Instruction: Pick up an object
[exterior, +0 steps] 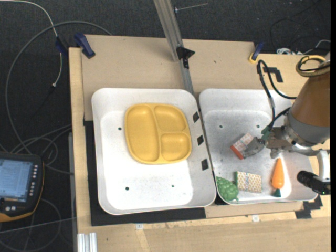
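While the arm (311, 106) reaches in from the right edge of the view, grey below its orange band, its gripper (261, 145) sits low over the right bin (231, 105), with the dark fingertips right up against a small red and grey block (242, 145). That block lies near the middle of the right bin, tilted, and the fingertips touch or overlap its right end; whether it is truly between them, and whether the hand is spread or pressed together, I cannot tell from this slant (the tips blur into the block's grey side). Nearer the front wall of the same bin lie three more things: a green leafy toy (227, 189) at the front left corner, a pale patterned packet (248, 181) just beside it to the right, and an orange carrot toy (277, 175) standing roughly lengthwise, well right of the packet and just below the gripper's body. The left bin (107, 140) bears a yellow divided tray (157, 132), set toward its back half, with three compartments. Both bins rest on a wooden bench (131, 45), and a tablet-like controller (18, 181) lies off the bench at the far left.
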Robot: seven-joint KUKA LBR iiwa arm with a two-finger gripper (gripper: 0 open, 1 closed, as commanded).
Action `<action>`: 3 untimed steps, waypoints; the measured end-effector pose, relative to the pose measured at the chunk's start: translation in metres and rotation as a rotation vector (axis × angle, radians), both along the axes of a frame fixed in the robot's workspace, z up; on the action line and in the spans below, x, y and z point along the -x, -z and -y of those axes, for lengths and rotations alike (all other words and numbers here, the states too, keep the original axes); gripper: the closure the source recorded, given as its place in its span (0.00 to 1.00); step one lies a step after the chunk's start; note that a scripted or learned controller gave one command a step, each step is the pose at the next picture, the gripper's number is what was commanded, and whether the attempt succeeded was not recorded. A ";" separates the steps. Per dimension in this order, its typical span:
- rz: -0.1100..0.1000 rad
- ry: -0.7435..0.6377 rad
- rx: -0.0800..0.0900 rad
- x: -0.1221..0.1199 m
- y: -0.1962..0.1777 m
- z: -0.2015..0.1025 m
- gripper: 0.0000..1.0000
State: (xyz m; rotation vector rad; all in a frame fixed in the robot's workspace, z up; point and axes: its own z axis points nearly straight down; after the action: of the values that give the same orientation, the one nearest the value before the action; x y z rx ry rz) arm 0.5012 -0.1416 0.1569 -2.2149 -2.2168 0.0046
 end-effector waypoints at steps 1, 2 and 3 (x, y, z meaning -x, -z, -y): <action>0.000 0.001 0.000 0.001 0.043 -0.004 0.00; 0.002 0.001 0.000 0.001 0.066 -0.004 0.00; 0.007 0.000 0.001 0.000 0.054 -0.005 1.00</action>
State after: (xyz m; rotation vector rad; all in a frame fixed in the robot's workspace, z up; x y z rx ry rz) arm 0.5012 -0.1371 0.1032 -2.2186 -2.2207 -0.0019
